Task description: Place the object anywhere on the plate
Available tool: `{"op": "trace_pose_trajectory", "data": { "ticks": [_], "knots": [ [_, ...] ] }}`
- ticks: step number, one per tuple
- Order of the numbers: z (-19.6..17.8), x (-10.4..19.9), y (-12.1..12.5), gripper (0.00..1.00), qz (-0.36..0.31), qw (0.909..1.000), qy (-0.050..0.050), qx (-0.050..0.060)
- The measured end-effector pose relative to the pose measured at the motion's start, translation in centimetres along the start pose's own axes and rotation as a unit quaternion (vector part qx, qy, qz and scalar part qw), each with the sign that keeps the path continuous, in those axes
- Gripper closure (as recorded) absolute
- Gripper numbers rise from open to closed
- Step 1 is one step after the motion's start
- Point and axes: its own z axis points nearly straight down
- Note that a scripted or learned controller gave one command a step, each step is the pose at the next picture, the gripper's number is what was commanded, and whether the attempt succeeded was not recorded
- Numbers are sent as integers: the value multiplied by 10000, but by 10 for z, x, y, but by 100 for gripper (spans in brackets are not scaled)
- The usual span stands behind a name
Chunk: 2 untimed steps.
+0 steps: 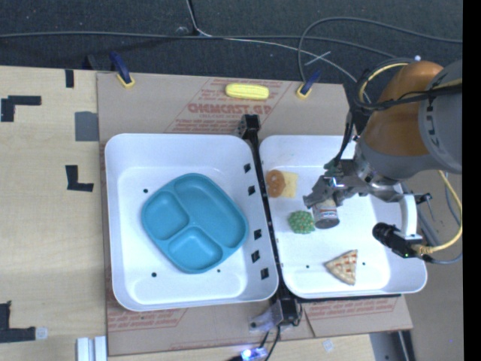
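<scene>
We see the gripper [325, 204] over the right bin [391, 280], clamped on a small can [326, 216]. The blue plate [194, 221] lies in the left bin [128, 156], at nine o'clock.

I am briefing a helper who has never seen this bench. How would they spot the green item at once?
Find the right-hand white bin, the one the arm reaches into. Near its left wall, about halfway down, lies the small green lump, just below the round orange pastry and beside the small can. It is the bin's one green, knobbly thing; the pizza slice is flat and tan.
</scene>
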Motion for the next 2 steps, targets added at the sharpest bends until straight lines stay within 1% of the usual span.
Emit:
{"op": "trace_pose_trajectory", "data": {
  "ticks": [1, 2],
  "knots": [
    [-12, 62, 8, 100, -3, 10000, 0, 1],
    [-9, 107, 16, 100, 6, 10000, -4, 8]
  ]
}}
